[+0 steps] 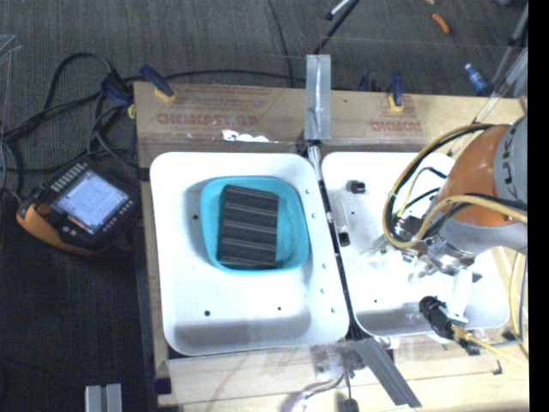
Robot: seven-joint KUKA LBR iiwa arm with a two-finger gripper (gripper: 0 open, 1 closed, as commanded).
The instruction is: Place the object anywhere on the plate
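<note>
At the far left of the frame, on the dark floor beside the worktop [214, 114], a control pendant [81, 204] with a lit screen lies with its black cables curling above it. At the upper left corner of the wooden worktop a clamp [157, 83] grips the edge.

A little to the right comes the left bin [240, 329], white and shallow. In its upper middle part lies a blue plate [296, 221] with rounded corners. The dark grey ribbed block [249, 226] rests flat on this plate, near the middle of it, with its long side running up and down the frame and all its edges inside the rim of the plate.

At the upper centre, a grey metal post [317, 101] stands on the worktop, just above the line where the two bins meet. A second clamp [395, 95] sits on the upper edge, to the right of the post.

The right bin [369, 221] follows. In its upper left part lies a small black thing [356, 186], alone and well apart from the robot.

At the right of the frame the arm [480, 174], with its orange band and yellow and black cables, reaches into the right bin. The hand [431, 263] is low over the floor of this bin, in the middle right of it, far from the plate. Whether the hand is apart or together I cannot tell, and I see nothing clamped in it.
</note>
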